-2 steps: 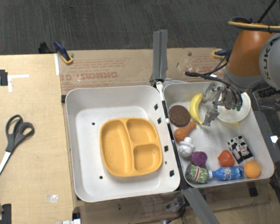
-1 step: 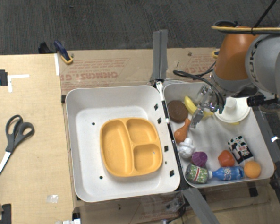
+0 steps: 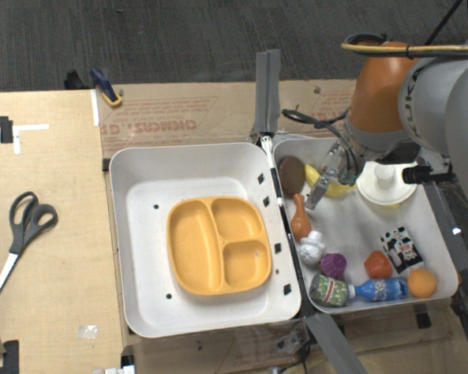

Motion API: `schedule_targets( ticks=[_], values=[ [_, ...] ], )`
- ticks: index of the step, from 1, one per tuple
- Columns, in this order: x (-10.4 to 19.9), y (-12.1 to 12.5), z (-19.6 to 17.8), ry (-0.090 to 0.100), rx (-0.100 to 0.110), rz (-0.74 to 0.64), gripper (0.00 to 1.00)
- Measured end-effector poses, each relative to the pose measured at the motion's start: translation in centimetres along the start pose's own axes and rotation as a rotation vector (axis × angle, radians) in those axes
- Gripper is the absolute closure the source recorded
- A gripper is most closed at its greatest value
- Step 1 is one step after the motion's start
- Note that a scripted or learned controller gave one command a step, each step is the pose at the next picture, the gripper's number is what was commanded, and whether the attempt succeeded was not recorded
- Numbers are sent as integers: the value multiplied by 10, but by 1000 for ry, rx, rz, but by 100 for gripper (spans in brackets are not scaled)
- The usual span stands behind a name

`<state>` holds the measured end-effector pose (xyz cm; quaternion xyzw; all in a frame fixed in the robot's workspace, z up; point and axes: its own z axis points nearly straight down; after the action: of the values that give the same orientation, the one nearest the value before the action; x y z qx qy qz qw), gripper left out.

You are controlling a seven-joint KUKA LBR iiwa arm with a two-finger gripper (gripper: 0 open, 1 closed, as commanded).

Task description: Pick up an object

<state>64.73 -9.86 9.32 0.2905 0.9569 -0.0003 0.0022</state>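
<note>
On my feed I see scissors (image 3: 24,224) on the table (image 3: 59,296), a yellow divided plate (image 3: 219,244) in the left bin (image 3: 146,306), and the fingers (image 3: 322,183) slightly parted, gripping nothing, above the right bin's (image 3: 435,209) yellow toy (image 3: 334,185).

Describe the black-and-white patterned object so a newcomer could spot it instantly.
Start at the right-hand white bin, then its near right side. The small black-and-white patterned block lies just above the orange ball; its neighbours are plain-coloured.
</note>
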Motion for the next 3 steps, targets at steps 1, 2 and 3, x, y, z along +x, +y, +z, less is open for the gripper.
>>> schedule_targets(
  ticks=[1,2,3],
  values=[
    [76,-62,0,2,1,86,0],
    [84,-55,1,2,1,231,0],
    [82,-54,-9,-1,0,230,100]
  ],
)
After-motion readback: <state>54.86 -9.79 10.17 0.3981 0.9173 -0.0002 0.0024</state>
